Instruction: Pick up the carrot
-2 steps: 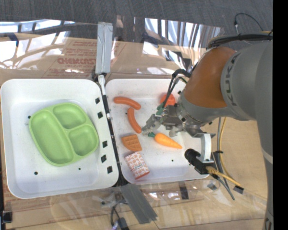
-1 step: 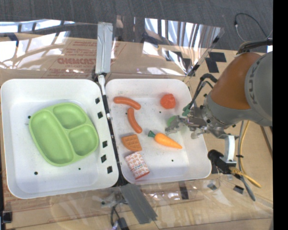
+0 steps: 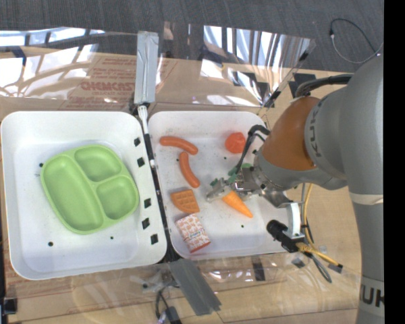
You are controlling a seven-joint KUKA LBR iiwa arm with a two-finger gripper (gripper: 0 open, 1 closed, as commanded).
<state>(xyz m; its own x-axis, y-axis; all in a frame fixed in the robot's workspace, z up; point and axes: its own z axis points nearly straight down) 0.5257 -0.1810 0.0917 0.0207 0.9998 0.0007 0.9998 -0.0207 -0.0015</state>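
Your hand (image 3: pixel 241 183) hovers low in the right bin (image 3: pixel 209 123), finger state impossible to tell; the carrot (image 3: pixel 237 204) lies just beneath it on the bin floor, not yet lifted.

The grey arm, orange-banded above the wrist, reaches in from the right, its end effector (image 3: pixel 237 183) lowered.
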